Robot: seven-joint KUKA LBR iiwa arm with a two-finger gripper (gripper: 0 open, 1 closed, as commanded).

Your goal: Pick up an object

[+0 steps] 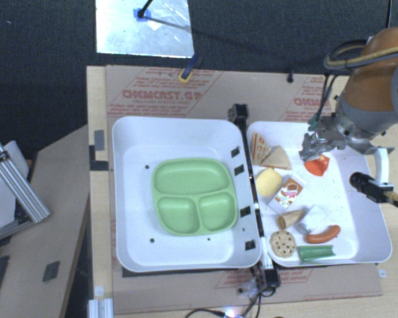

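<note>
Grey arm (375, 108), orange band up top, comes in from the right and bends down over the right bin (361, 227); wrist sits over its far half. Jaws point down right above a red piece (316, 167), touching or almost touching. Can't tell how far the jaws are open, or whether they have the piece.

Right bin is crowded. Two toast wedges (266, 154) lie at the far left corner, a yellow lump (267, 181) just nearer, and a small packet (288, 192) with a red label beside it. A cone (290, 218), cookie (282, 244), sausage (322, 233) and green pod (316, 251) cluster at the near edge. Red piece lies apart from them, mid-far.

Left bin (132, 151) holds one green tray (192, 196) with three compartments, centred and flat, white floor bare all round it.

Both bins sit side by side on printed cardboard (159, 91), which lies on a tan tabletop (60, 177). Dark cloth lies behind, with a foil sheet (146, 22) on it. Metal rail (10, 177) is at far left.

Open floor in the right bin is mostly along its right side and far-right corner.
</note>
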